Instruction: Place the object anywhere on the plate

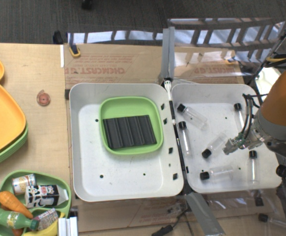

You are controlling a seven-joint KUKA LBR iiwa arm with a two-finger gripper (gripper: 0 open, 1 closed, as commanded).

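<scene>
The jaws [230, 147] are seen low in the right bin [216, 95], beside a clear vial [214, 144]; whether they are spread cannot be told. A green plate [131, 105] carrying a dark ribbed slab [129, 131] is set in the left bin [84, 146]. Reversed red lettering is printed on the cardboard [103, 63] behind.
</scene>
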